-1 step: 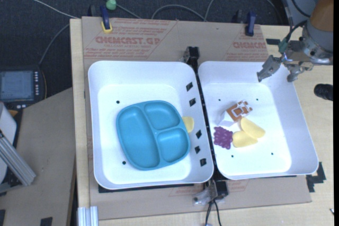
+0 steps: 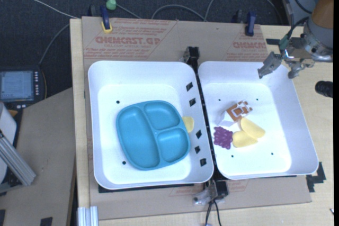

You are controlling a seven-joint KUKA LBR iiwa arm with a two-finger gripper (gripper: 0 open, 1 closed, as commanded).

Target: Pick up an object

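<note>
Camera view: hand (image 2: pixel 279 65) spread wide, holding nothing, above the far rim of the right bin (image 2: pixel 296 114). In that bin, well apart from it: waffle (image 2: pixel 239 110), grapes (image 2: pixel 223 137), two yellow pieces (image 2: pixel 248 132). Left bin (image 2: pixel 100 114): blue plate (image 2: pixel 152 134).

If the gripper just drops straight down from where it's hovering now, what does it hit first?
Most likely bare floor at the far right corner of the right bin, or its rim. The gripper hangs well away from the toy pile. Depth is hard to judge from this slanted view.
</note>
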